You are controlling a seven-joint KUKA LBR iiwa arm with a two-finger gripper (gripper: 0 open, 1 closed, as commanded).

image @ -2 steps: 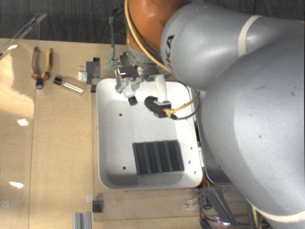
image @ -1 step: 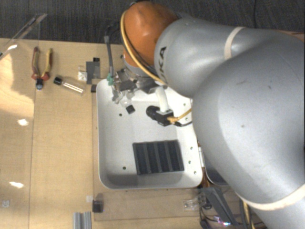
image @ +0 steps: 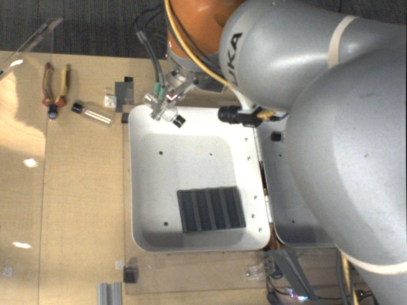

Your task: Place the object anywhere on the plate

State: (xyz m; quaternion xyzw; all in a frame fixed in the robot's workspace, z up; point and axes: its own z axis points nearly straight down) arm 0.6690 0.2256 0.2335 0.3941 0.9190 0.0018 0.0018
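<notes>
Pale wooden desk runs across your view, with dark carpet beyond its far edge. At far left lie red-handled pliers, then a small clear tube with a black cap, then a small black-and-grey bracket just outside the left white shallow bin. Nearer you, a small black block sits on the desk just off that bin's near left corner.

The end effector hangs over the far left corner of the left bin, close to its rim. You cannot tell from this angle how far open it is, and nothing can be made out in its hold.

A black ribbed rectangular slab lies flat on the left bin's floor towards the near side, well apart from the end effector. It is the one loose thing in the bin, so I take it as the task's piece, though you cannot settle whether it is the object or the plate. By that reading nothing is placed yet; the pick and the placing both remain.

To the right, the grey arm with its orange band covers most of the right white bin, so what lies there is hidden. Bin walls and the arm's bulk are your main hindrances.
</notes>
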